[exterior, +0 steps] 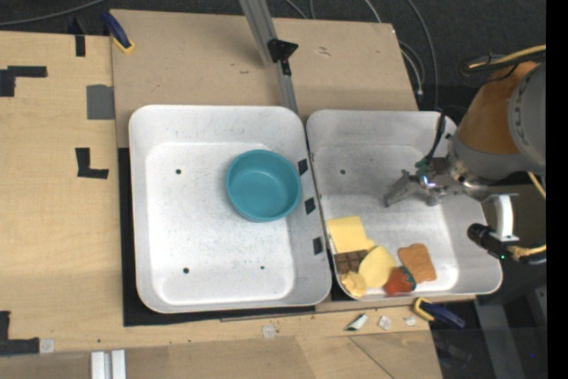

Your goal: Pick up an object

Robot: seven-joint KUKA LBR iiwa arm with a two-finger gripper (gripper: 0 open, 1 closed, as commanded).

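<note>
Two white bins sit side by side on the bench: the left bin (160, 217), well apart from my pincer (401, 191), and the right bin (373, 146), over whose floor my pincer hangs with nothing between its fingers. The fingers point toward the left bin and look spread apart, though the view is small and I judge this, not measure it.

Largest candidate: the blue bowl (263, 184), alone in the left bin, far across the dividing rims from my pincer. I judge it stiff, light and smooth plastic; its wall is the only place to pinch, one finger inside and one outside, and the glossy curve could slip.

Next: the pale yellow block (348, 233), just below and to the left of my pincer, near the bin's inner wall. It appears flat-sided and probably soft foam or toy plastic, so opposite edges offer a sure hold.

Then the yellow lump (373, 265), the orange-brown slice (418, 262), the small brown piece (350, 261) and the red piece (400, 280), huddled touching one another along the near wall, below my pincer. All seem light toy food. Crowding is the difficulty: closing on one may nudge its neighbours. The orange-brown slice, at the cluster's outer side, offers the freest edges.
</note>
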